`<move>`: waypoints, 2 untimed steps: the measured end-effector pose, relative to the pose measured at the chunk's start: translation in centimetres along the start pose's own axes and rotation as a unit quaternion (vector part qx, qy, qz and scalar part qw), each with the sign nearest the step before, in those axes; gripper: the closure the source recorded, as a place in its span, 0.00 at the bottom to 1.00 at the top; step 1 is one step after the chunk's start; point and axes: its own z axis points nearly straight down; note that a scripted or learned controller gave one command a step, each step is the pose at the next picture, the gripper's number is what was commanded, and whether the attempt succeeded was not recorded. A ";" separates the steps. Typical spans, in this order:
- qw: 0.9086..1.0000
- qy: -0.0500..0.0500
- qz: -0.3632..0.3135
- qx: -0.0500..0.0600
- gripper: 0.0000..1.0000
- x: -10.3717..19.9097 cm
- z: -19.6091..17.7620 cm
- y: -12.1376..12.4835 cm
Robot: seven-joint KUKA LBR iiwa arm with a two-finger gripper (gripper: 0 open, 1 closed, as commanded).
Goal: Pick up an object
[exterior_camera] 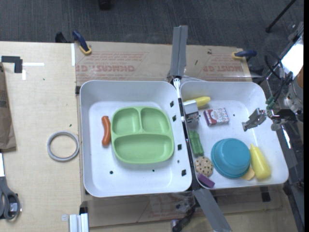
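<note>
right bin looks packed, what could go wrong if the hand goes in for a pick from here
1. The yellow bottle leans against the blue bowl, so a grasp on either may nudge the other.
2. The cookie, purple piece and green item crowd the left wall of the right bin, leaving little finger room.
3. The hand sits near the bin's right rim and could clip it descending.

We see a pale wooden bench (38,105) carrying two shallow white bins, which we take as our landmark. The left bin (87,144) and right bin (231,90) sit side by side, touching along a central divider. Beneath and behind them lies a brown cardboard sheet (125,64), held by blue and yellow clamps (82,42). Left of the left bin lies a grey tape ring (63,145), well apart from it.
</note>
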 end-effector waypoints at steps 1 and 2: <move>0.999 0.000 -0.049 -0.002 0.00 -1.3 14.0 -0.4; 0.993 -0.001 -0.115 -0.017 0.00 -1.9 15.9 0.6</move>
